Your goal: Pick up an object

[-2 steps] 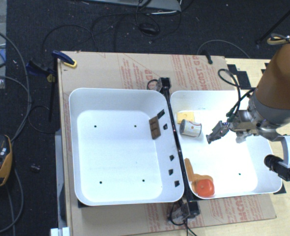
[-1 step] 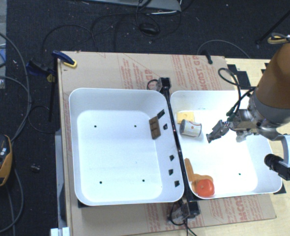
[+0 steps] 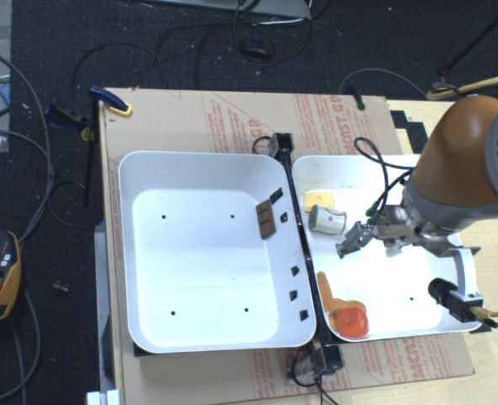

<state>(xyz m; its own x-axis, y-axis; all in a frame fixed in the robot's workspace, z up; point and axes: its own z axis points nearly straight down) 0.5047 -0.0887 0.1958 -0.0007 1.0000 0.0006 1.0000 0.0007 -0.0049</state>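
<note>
Taking the black divider (image 3: 302, 234) between the two bins as my mark: left of it, the left bin (image 3: 148, 184) carries a small brown block (image 3: 266, 221) leaning on the wall just beside the divider. Just right of the divider, in the right bin (image 3: 401, 326), a yellow piece (image 3: 320, 199) lies toward the far end, a grey cylinder (image 3: 326, 220) sits just nearer than it, and an orange object (image 3: 348, 315) rests in the near corner, close against the divider. My gripper (image 3: 353, 240) hangs further right, near the cylinder but apart from it; whether it stands spread or closed I cannot tell, and nothing shows held. The risk, I judge: the cylinder could roll away under a glancing touch, and both other pieces lie so near the wall that I might strike it or the divider and come up with nothing.
</note>
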